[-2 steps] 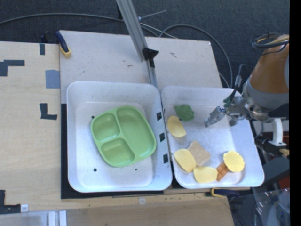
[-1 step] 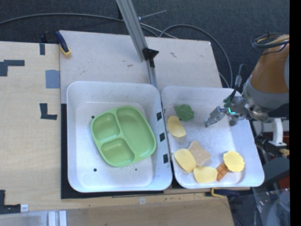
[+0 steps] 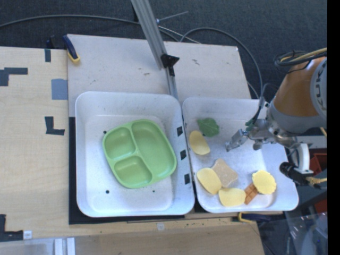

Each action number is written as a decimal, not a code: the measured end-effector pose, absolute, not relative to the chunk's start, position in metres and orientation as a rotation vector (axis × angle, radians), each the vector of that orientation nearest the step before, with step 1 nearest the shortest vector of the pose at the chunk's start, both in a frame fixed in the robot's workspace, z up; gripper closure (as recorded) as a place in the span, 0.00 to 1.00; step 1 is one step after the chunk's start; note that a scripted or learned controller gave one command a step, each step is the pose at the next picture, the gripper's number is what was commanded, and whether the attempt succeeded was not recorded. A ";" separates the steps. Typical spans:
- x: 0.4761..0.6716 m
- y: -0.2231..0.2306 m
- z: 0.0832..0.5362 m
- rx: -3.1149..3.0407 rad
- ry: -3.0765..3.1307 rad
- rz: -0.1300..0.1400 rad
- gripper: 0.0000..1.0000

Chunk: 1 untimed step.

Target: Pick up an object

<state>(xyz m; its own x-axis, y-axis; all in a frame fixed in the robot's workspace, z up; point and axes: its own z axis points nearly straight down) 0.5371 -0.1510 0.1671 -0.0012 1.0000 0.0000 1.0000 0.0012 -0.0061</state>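
Gripper (image 3: 234,143) stands over the right bin (image 3: 240,106), in its middle-right part, reaching in from the right edge. Whether it is open or closed cannot be told at this size. Nothing is seen held.

Objects in the right bin: a green leafy piece (image 3: 208,126) at the far-left part; a yellow oval slice (image 3: 200,142) just near of it; a tan bread-like square (image 3: 225,172) near the centre, touching a second yellow slice (image 3: 209,180) on its left; a third yellow slice (image 3: 231,197) at the near wall, beside a small orange piece (image 3: 251,193); a round yellow piece (image 3: 264,182) at the near-right. The left bin (image 3: 87,108) bears a green divided plate (image 3: 139,153).

Judgement: the step in hand is the approach to a chosen object. The yellow oval slice is the nearest free-standing candidate, apart from its neighbours. Its long axis runs far-left to near-right, roughly; the narrower end appears to point far-left. The grasp would best close across the short axis, descending squarely, since the slice lies flat and low. The clustered pieces near the bread square risk a double contact and are better avoided
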 end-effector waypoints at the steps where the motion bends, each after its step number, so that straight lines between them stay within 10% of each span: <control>1: 0.534 -0.153 0.123 -2.216 -2.219 0.007 0.00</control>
<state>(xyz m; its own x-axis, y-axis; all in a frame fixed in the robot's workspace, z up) 0.5344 -0.1526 0.1232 -0.0012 1.0000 0.0004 1.0000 0.0012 -0.0069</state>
